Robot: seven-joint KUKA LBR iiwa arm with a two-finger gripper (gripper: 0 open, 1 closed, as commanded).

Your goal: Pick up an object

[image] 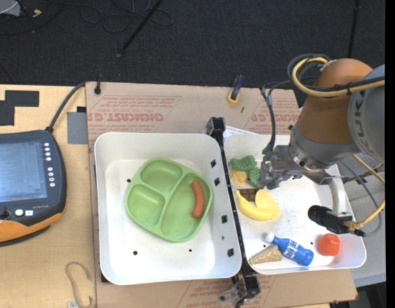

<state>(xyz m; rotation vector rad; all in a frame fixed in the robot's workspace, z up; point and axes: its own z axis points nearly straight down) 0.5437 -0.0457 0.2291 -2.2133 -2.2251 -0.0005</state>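
1. Pincer (266, 179): low in the view's right bin (351, 256), close to its inner wall; whether it is spread or pressed together cannot be told
2. Banana (260, 207): yellow, lying just below the pincer in the view, possibly touching it
3. Green leafy item (243, 165): just beside the pincer, toward the divider
4. Blue bottle (292, 249), tan wedge (266, 256), red item (328, 244): along the same bin's near edge
5. Left bin (114, 204): green divided plate (160, 201) bearing a sausage (198, 199)
6. Desk (139, 111): screen pendant (24, 175) at far left
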